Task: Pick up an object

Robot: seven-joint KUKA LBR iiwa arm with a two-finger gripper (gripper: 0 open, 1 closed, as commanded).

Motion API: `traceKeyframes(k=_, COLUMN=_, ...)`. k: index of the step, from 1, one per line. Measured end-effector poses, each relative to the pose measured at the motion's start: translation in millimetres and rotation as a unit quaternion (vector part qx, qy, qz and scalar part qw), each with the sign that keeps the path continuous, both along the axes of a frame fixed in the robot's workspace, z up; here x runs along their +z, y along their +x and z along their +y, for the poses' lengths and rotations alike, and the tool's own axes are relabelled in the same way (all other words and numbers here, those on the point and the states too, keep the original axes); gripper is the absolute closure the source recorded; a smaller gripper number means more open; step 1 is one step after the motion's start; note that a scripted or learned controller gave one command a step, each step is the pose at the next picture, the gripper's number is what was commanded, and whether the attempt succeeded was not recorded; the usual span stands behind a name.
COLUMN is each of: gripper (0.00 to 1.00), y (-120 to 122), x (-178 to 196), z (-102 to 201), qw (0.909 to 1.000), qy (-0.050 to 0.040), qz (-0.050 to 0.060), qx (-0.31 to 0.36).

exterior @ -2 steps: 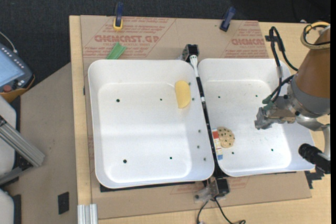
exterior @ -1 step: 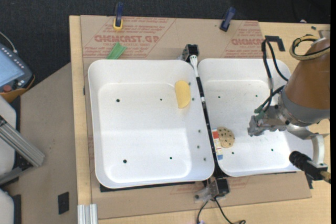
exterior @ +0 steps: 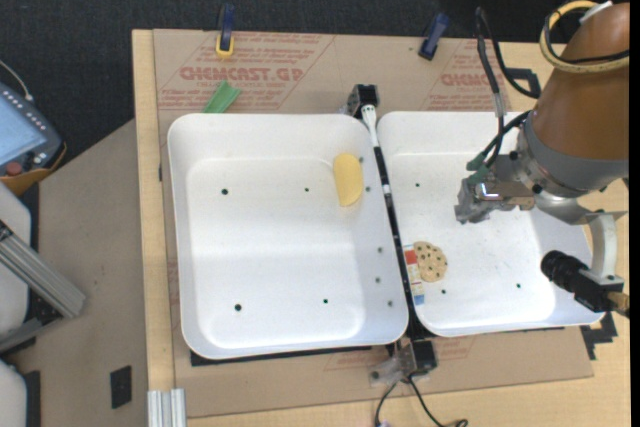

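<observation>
— The bench (exterior: pixel 300 65) carries 2 white bins, and the left bin (exterior: pixel 200 245) has open floor apart from a yellow piece (exterior: pixel 347 179) near its far right edge.

— The gripper (exterior: pixel 478 203) hangs over the right bin (exterior: pixel 480 300); its fingers, I cannot tell. The spotted cookie (exterior: pixel 430 261) lies near its left wall.

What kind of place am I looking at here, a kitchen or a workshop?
Most likely a robotics lab test bench. Two shallow white bins sit side by side on a cardboard sheet held by clamps, and a grey and orange robot arm reaches over the right bin near a cookie-like object.
</observation>
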State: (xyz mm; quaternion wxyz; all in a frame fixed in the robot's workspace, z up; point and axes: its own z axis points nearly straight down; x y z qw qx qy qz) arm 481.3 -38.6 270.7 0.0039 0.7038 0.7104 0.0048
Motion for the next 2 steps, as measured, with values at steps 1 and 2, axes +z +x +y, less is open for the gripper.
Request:
traceKeyframes(k=1, gripper=1.0, y=-1.1, x=59.6, z=49.9, qw=1.0, qy=0.0, qz=0.002, qx=-0.001)
traceKeyframes(k=2, gripper=1.0, y=27.3, x=57.0, z=102.3, qw=1.0, qy=-0.0004, qz=0.004, qx=-0.002)
